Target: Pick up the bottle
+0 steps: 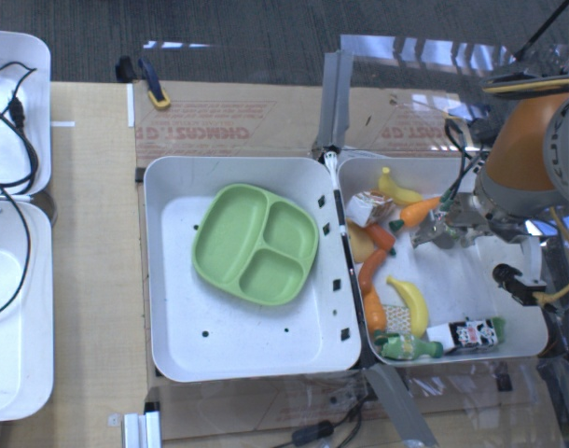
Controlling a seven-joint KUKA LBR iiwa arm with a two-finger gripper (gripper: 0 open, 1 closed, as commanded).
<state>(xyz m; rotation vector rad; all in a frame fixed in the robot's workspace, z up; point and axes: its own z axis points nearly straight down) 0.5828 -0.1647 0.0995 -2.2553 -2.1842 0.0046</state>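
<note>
We see the grey arm with its orange band [532, 138] reaching in from the right over the right white bin [522, 334]. Its metal claw [440, 231] hangs low above the upper middle of this bin, just beside an orange carrot-shaped toy [417, 212]. We cannot tell if the claw is released or clenched, and nothing shows between its parts.

The green plastic bottle [408, 346] lies on its side at the near edge of the right bin, in the left corner, well apart from the claw. Just beside it lies a small white carton with black cow spots [471, 333], and a yellow toy banana [410, 303] rests a little above the bottle.

In the left white bin [173, 343] lies a light green plate with three compartments [256, 244]. Both bins stand on the bench [89, 250].
</note>
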